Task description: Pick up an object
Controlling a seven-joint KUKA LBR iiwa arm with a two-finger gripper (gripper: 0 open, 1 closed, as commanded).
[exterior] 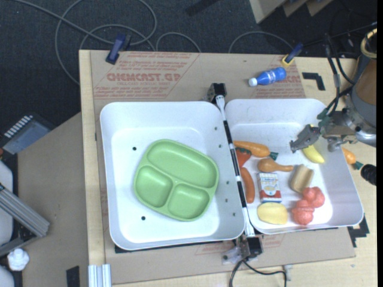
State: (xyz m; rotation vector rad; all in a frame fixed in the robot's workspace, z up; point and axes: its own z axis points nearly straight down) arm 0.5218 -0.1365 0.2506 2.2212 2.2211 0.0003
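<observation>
The right bin [281,109] holds several toy foods. Among them are a carrot [254,149], an orange sausage [248,184], a small carton [270,186], a tan block [300,177], red berries [308,205] and a yellow lump [272,213]. My gripper [303,140] hangs over the bin's right half, reaching in from the right. A small yellow banana-like piece [313,154] lies just below and right of its tip, close to it. Whether they touch is unclear.
The left bin [119,124] carries a green divided plate [175,179]. A blue bottle [268,77] lies on the bench behind the right bin. A small orange piece [349,156] sits at the right bin's right rim. Cables trail behind the bench.
</observation>
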